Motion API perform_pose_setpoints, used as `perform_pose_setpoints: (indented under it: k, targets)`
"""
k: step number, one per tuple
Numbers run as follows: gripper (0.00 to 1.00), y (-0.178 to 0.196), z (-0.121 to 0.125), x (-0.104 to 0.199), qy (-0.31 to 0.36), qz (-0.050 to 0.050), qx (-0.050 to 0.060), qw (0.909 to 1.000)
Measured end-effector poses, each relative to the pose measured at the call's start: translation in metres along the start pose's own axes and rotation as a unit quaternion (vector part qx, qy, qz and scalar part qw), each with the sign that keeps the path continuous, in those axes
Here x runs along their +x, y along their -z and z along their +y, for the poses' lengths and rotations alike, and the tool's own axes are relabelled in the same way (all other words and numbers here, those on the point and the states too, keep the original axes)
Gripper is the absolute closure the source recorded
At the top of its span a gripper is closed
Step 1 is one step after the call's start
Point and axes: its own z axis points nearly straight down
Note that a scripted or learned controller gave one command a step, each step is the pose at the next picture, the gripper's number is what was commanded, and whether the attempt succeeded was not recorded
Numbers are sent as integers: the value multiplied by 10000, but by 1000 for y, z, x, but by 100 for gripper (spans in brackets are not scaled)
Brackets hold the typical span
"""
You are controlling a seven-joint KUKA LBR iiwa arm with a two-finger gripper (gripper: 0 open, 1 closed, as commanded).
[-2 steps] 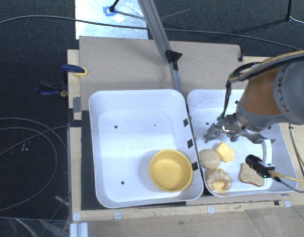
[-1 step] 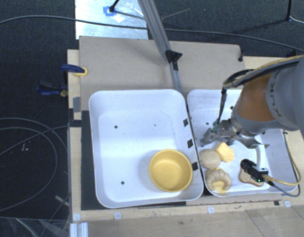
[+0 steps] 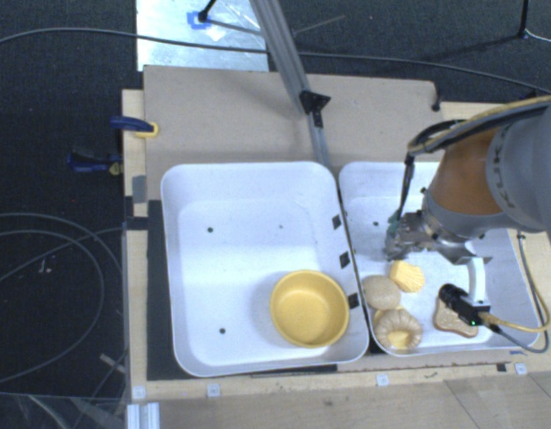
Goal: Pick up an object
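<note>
My gripper (image 3: 399,245) reaches down into the right bin (image 3: 369,186), its tip just above a small yellow food piece (image 3: 407,277). A round beige bun (image 3: 380,291) lies to the left of that piece, and a tan pastry with a yellow centre (image 3: 397,328) sits below it near the bin's front edge. A brown toast-like piece (image 3: 453,317) lies at the front right. The arm's grey body and orange band (image 3: 463,181) cover the bin's right part.
The left bin (image 3: 222,213) holds a yellow bowl (image 3: 309,307) at its front right corner. A grey pole (image 3: 289,56) slants across the bench from the top. Cables run over the arm and along the right bin's front right.
</note>
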Motion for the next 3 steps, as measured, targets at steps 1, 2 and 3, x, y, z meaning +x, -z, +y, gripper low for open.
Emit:
perform_pose_setpoints:
  k: [1,2,3]
  targets:
    - [100,52,1,-11,-3,-7,-15,10000]
    - [100,96,1,-12,23,-5,-20,10000]
    - [100,139,3,-13,27,-6,-23,10000]
